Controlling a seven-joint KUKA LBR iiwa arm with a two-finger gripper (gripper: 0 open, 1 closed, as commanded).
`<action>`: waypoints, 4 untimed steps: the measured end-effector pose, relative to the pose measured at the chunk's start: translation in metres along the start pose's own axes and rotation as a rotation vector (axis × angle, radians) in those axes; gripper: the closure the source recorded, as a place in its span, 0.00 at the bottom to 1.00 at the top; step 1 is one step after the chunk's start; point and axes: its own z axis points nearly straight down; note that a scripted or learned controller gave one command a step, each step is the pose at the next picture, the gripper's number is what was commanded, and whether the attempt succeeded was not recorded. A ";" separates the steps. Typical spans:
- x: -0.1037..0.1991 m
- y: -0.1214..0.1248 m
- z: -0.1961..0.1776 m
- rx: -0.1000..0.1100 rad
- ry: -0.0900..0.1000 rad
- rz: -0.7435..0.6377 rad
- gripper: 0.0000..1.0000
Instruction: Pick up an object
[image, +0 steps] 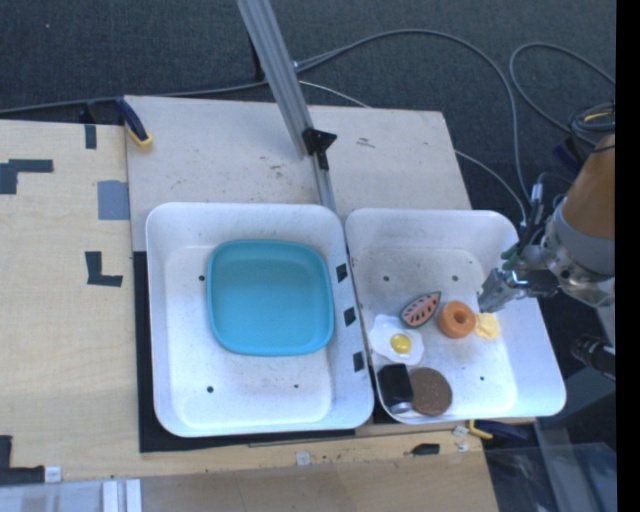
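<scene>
Right bin (530, 390): holds 6 small items, clustered low and centre.

Gripper (497, 292): at the bin's right side, tips down, just above and beside the yellow piece (487, 326). Whether it is spread or closed cannot be told (the tips blur into 1 dark shape), and nothing is seen between them.

Likely target: the yellow piece, touching or nearly touching the orange ring (457, 320) on its left. Too small to read a long axis or facing; it looks roughly blocky.

Other candidates: the melon slice (421, 309), long axis running from lower left to upper right, pointed ends; the fried egg (398, 344), flat; the brown disc (431, 391), flat and round; the black block (394, 381), beside the disc.

Risks, as judged:
1. A descent lands on the ring as well, so the grip closes on 2 things or neither.
2. The small piece gets nudged toward the bin wall and slips out.
3. Flat items offer little to pinch.

Left bin (165, 300): 1 blue plate (270, 297).
</scene>
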 end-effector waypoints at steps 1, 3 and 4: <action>0.045 0.012 -0.004 0.003 0.001 -0.004 1.00; 0.130 0.049 0.001 0.003 0.001 -0.003 1.00; 0.176 0.056 0.013 0.004 0.001 -0.003 1.00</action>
